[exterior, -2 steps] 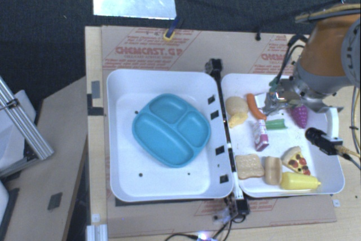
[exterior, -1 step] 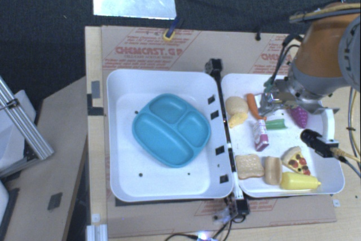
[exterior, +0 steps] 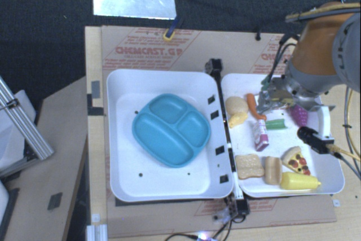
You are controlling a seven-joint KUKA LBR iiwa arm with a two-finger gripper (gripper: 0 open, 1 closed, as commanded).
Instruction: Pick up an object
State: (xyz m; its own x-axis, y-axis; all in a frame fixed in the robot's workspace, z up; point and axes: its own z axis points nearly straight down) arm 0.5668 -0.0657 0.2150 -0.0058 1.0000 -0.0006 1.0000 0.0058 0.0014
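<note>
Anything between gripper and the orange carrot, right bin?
Nothing visible. The gripper sits right beside the carrot, no item between. A pale yellow piece crowds the carrot's far side; a green piece lies close by.

Arm (exterior: pixel 345 51) is recorded as a thick, rounded body in a smooth grey casing. A broad, glossy orange band (exterior: pixel 313 45) is noted above the wrist, edged along its top by a thin pale-yellow rim (exterior: pixel 321 8). Below the band a grey ring-shaped wrist section (exterior: pixel 307 92) is seen, which ends in a smaller block of bare silver metal (exterior: pixel 276 96). Thin black cables (exterior: pixel 275 65) are run in a loose loop outside the band and down to that block.
</note>
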